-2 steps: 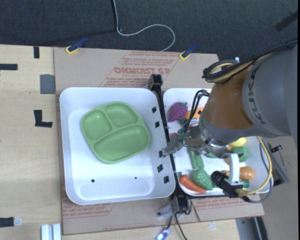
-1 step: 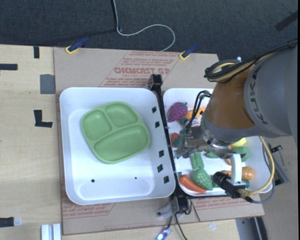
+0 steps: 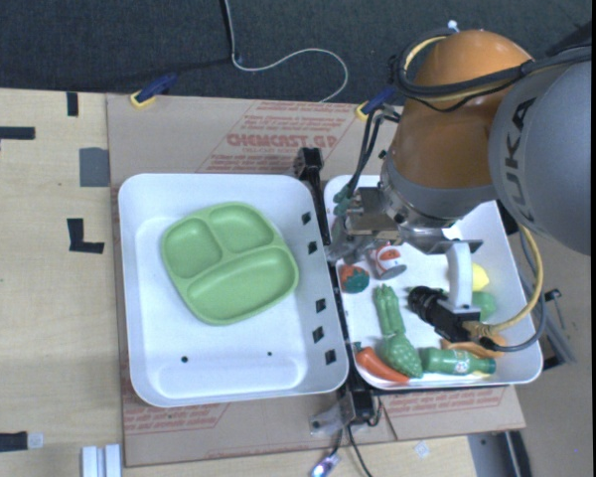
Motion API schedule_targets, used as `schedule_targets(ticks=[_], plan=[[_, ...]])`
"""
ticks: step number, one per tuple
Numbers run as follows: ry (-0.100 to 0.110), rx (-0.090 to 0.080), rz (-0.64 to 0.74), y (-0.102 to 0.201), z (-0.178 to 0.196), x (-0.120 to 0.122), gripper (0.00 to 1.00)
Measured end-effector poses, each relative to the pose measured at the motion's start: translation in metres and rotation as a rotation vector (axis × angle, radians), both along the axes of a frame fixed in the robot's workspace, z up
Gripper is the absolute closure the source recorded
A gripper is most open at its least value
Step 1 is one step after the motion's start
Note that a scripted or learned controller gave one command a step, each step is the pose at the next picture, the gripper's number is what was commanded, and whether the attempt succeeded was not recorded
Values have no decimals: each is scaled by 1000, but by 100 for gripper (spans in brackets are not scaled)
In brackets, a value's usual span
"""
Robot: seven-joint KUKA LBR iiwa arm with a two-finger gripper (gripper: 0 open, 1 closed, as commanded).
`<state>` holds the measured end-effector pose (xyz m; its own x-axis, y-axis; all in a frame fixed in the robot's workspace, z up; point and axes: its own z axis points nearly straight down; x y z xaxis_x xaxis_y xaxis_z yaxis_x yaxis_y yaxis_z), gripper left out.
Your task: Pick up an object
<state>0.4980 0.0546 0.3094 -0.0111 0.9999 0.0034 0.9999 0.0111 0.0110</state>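
The right bin holds several small toys. A green corn-like piece lies near its middle, and a green bottle and an orange carrot rest along the front wall. A teal round piece and a red-and-white piece sit at the bin's left side. My gripper hangs low over those two pieces, largely hidden under the wrist. A yellow piece and a white piece lie to the right.
The left bin holds a green divided plate. A divider with black clips separates the two bins. The arm's large grey and orange body covers the back of the right bin.
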Motion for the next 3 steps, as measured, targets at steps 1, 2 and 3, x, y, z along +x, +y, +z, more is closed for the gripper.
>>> schedule_targets(ticks=[1,2,3], plan=[[-4,1,-2,50,133,-1,100],[-2,-1,-5,103,231,59,100],[11,-3,-11,60,226,4,100]])
